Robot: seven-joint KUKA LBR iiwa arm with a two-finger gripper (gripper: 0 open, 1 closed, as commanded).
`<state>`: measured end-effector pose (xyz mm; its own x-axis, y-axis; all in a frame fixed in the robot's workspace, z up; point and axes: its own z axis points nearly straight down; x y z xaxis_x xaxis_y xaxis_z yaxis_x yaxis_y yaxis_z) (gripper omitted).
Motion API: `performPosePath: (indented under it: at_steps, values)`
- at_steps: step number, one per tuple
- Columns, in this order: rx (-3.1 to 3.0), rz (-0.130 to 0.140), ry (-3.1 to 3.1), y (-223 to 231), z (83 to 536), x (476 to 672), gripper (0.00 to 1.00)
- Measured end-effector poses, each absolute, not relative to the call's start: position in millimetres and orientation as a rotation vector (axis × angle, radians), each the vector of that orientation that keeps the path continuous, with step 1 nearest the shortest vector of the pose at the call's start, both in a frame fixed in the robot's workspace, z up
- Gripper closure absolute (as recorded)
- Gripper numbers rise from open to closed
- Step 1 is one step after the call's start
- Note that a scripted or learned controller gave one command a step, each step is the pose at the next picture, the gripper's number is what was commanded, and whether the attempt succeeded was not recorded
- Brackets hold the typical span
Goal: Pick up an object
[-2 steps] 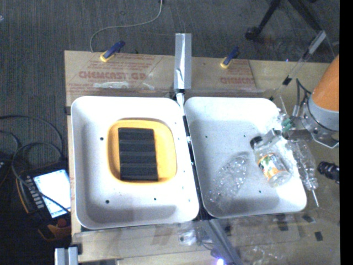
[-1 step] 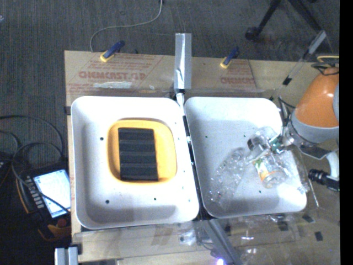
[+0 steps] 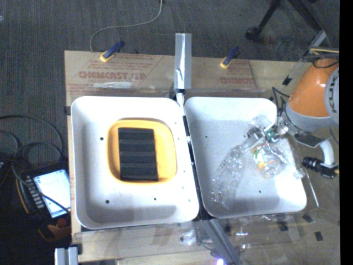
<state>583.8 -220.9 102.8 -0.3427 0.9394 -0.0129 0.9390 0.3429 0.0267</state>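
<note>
Camera view: gripper [image 3: 268,135], finger state indeterminable, low over crumpled clear plastic bottle [image 3: 237,167] in right white bin [image 3: 220,115], frame right; grasp step, next needs closure and lift.

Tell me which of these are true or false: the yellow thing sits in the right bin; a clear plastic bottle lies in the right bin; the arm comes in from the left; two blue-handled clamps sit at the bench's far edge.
1. The yellow thing sits in the right bin. False: the yellow object, with a black ridged top, lies in the left bin.
2. A clear plastic bottle lies in the right bin. True.
3. The arm comes in from the left. False: the arm reaches in from the right.
4. Two blue-handled clamps sit at the far edge. True.
</note>
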Motion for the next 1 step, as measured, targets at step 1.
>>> performPosePath:
  at_steps: [1]
  values:
    - [1.783, 0.027, 2.552, -219.6, 112.4, 585.0, 1.00]
